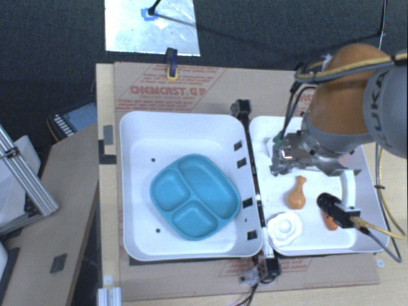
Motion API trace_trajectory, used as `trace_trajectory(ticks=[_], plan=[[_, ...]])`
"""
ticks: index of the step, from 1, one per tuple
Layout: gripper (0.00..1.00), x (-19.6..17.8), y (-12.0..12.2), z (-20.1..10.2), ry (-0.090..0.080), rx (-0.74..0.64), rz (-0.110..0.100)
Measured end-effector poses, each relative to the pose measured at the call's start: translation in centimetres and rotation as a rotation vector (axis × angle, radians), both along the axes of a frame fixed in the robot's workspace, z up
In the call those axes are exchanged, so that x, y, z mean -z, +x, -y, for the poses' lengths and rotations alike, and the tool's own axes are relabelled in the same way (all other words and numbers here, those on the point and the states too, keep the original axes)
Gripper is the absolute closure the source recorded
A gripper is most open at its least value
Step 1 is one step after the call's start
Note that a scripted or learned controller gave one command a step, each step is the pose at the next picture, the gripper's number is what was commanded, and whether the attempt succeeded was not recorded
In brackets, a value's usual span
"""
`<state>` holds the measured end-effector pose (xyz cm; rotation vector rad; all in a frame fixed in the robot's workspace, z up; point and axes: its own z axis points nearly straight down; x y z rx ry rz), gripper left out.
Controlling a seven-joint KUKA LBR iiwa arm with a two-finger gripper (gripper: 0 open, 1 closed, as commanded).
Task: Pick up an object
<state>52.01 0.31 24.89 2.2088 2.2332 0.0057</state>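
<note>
My gripper [279, 161] hangs low over the left part of the right bin [264, 129], under the grey wrist and orange band. An orange gourd-shaped object [296, 194] lies just to its lower right, apart from it. A white round ruffled object [284, 228] rests in the bin's front left corner. A small orange piece [329, 222] peeks out near the bin's front right, partly hidden by the robot. Nothing shows between the gripper and these objects.
The left bin [137, 132] holds a blue divided plate [194, 196] in its middle. A black clip strip [250, 164] runs between the two bins. Cardboard [172, 85] lies under the bins, and a yellow-and-black clamp [171, 64] sits at its far edge.
</note>
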Motion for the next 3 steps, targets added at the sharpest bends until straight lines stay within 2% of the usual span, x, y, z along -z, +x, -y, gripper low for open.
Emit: trace_trajectory(ticks=[2, 3], plan=[[1.00, 2.3, -2.4, -8.9, 0.000, 0.002, -0.003], [0.00, 2.2, -2.3, -8.6, -0.002, 0.007, -0.002]])
